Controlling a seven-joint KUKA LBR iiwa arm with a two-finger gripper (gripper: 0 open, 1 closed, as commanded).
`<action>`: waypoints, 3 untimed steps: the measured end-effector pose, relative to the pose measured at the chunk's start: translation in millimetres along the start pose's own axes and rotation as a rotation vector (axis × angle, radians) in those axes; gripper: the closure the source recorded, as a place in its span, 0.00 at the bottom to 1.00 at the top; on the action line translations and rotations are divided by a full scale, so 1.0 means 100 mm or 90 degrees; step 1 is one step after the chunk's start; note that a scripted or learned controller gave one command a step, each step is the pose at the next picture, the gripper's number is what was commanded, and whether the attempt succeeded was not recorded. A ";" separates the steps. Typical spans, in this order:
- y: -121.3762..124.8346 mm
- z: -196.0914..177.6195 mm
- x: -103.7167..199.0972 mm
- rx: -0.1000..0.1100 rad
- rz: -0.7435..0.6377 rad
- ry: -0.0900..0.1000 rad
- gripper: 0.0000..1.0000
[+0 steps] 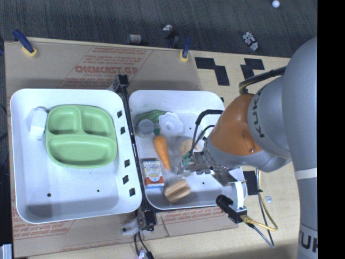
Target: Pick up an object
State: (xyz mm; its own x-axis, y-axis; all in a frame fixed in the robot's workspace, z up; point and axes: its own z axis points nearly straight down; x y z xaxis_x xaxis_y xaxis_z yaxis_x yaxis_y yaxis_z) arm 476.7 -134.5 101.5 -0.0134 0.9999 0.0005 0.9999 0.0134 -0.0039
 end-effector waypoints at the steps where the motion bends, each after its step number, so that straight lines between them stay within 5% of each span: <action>1: 0.00 -1.03 -0.41 -0.004 0.006 -0.001 1.00; 2: 0.00 -1.03 -0.40 -0.003 0.006 -0.001 0.00; 3: 0.06 -0.03 0.16 -0.001 0.004 0.000 0.00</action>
State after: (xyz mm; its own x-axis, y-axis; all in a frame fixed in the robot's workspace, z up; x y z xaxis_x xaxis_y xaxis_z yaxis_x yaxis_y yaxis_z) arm 482.5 -118.2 104.1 -0.0068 1.0000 0.0008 1.0000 0.0068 -0.0029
